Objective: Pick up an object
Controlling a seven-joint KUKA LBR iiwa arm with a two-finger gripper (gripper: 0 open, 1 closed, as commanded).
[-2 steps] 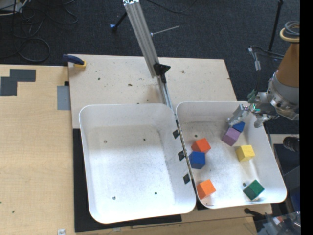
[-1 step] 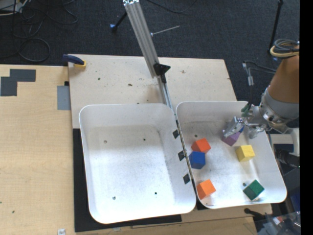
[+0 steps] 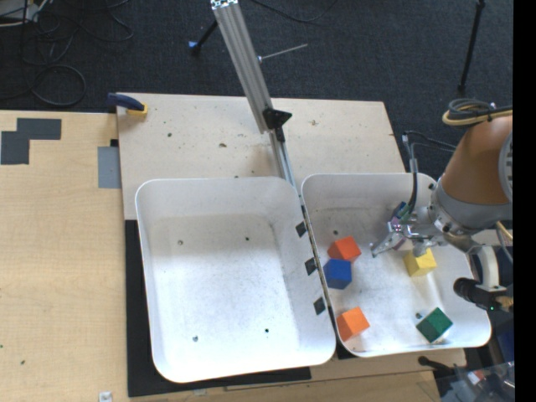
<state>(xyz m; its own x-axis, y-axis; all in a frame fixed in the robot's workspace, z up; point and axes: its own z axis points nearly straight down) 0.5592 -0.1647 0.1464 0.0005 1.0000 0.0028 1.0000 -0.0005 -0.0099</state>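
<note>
Two bins [image 3: 226, 367]: shallow white plastic, speckled, side by side.
Arm [image 3: 473, 170]: smooth orange band, over right bin.
Rail [image 3: 249, 65]: ribbed aluminium, slanting above the divide.
Gripper [image 3: 400, 234]: finger state I cannot tell; just beside yellow cube [image 3: 420, 263].
Cubes: orange [image 3: 344, 249], blue [image 3: 337, 273], orange [image 3: 353, 322], green [image 3: 435, 324].

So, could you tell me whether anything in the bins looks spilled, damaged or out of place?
Nothing stands out. All five blocks lie inside the right bin: two orange, one blue, one yellow, one green. The gripper hovers beside the yellow block.
</note>
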